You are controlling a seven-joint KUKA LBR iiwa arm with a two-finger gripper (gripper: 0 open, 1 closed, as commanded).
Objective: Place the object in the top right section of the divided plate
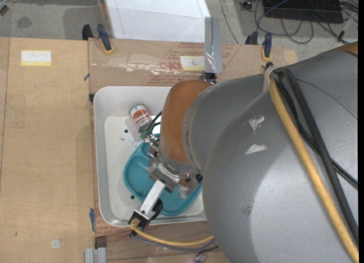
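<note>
Small cylindrical can with a white and red label point(139, 115), lying tilted in the upper left of the shallow white bin point(106, 159), its long axis running from upper left to lower right, just beyond the upper rim of the teal divided plastic plate point(136, 177). Grey arm with orange band point(177, 120) covers the plate's right half; the gripper's point(152, 140) opening cannot be told.

The grey arm point(273, 159) sweeps in from the right, bulking large across the view, its orange band point(176, 119) bent downward at the wrist, and the gripper point(149, 136) sits tucked beneath that wrist.
</note>
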